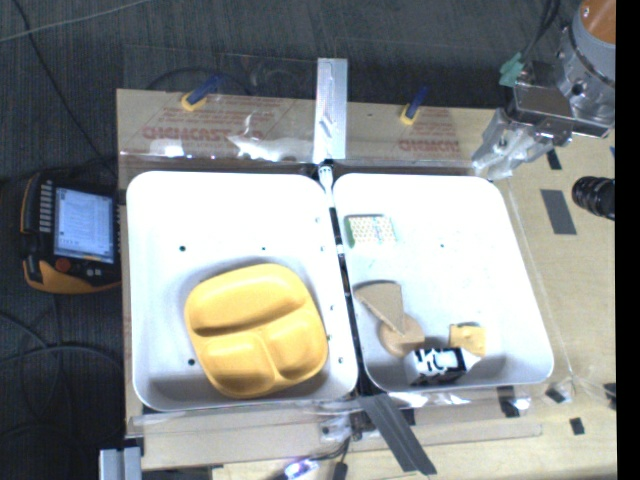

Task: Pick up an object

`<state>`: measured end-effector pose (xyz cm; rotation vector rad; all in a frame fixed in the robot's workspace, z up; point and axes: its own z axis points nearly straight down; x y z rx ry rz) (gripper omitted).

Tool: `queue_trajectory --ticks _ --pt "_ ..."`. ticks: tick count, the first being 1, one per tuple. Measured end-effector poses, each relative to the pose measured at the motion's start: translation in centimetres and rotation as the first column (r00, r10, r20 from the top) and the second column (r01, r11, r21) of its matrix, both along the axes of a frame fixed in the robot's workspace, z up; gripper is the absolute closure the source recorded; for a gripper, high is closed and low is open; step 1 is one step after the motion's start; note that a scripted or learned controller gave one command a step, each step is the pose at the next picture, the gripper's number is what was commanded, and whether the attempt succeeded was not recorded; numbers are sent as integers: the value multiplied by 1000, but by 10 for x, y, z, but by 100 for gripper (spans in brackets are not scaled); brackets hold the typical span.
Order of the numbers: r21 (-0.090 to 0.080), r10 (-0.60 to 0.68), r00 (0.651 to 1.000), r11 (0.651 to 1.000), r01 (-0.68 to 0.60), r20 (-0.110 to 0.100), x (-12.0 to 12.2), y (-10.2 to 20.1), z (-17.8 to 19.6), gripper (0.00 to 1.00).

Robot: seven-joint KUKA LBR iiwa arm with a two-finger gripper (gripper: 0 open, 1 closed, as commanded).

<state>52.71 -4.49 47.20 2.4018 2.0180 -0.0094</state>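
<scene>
Hand hangs at far right, over the desk just past the far right corner of the right bin, outside it. Nothing visible between its fingers; can't tell how far open they are, too blurred. Grey arm with orange band comes in from the top right corner.

Right bin contents: small green-and-white dotted card at far left; tan wooden spatula-like piece mid-left, tilted; black-and-white object at near edge, touching a small yellow-tan block just right of it. All well apart from the hand.

Left bin holds a yellow divided tray, upside orientation unclear, near-right part of the bin.

Outside: yellow-black pendant with screen on the floor, left of the bins. Clear plastic sheet with two blue-yellow clips along the far edge.
</scene>
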Motion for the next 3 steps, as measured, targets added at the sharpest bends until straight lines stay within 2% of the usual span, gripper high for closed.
queue_trajectory --ticks 1,2,3 --pt "7 -115 993 993 115 0 -43 29 -39 100" --pt "6 -112 994 994 112 -2 -42 31 -30 100" --pt "6 -254 967 967 254 -3 -31 68 -42 100"
